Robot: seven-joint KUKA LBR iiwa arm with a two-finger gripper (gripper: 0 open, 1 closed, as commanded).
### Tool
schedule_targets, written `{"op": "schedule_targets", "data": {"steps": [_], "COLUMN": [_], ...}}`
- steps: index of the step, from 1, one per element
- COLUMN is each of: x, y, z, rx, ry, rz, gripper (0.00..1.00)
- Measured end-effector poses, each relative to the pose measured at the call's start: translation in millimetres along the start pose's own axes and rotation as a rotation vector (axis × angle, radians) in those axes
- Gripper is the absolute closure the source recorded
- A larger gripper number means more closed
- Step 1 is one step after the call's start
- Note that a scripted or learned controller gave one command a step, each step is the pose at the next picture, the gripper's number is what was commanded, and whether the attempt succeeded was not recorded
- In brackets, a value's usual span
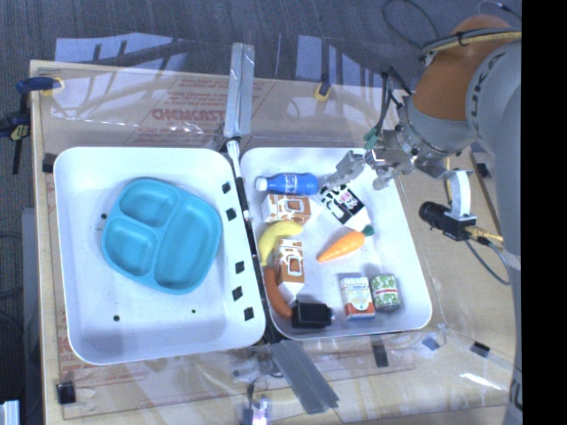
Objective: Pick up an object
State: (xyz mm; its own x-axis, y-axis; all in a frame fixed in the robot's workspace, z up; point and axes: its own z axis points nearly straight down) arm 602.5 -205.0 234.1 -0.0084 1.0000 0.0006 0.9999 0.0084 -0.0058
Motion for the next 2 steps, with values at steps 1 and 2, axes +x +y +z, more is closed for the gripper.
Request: {"op": "schedule_targets", "data": {"steps": [1,2], "x": [0.3,-6.6], "y": [23.0,63.3], "z": [111.1,122.3], "rx": [-0.017,-0.025], "ry": [-0.006,-0.009], "rz": [-0.029,-0.115], "gripper": [0.0,0.0]}}
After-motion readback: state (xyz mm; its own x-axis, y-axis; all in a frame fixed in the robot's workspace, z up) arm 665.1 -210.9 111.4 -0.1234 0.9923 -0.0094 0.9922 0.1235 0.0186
